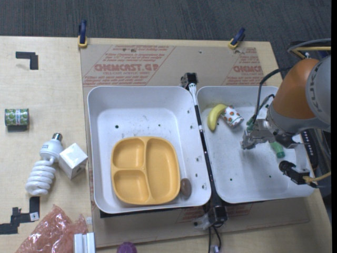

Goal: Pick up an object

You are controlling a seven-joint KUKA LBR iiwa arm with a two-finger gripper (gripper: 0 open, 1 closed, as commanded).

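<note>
In the right bin (247,186), a yellow banana (214,116) lies near the back left corner. A small white cup with red spots (232,116) lies on its side right next to it. My gripper (251,140) hangs low over the middle of this bin, to the right of the cup and a little nearer the front. A small green object (277,149) lies just right of the gripper, partly hidden under the wrist. The left bin (100,120) holds a yellow divided plate (146,169) with a small brown object (185,187) at its right edge.
The grey arm with its orange band (295,91) covers the right bin's right side, with cables (295,173) trailing near the front right. Outside the bins on the left lie a spiral light bulb (43,167), a white cube (73,159) and a green can (16,117).
</note>
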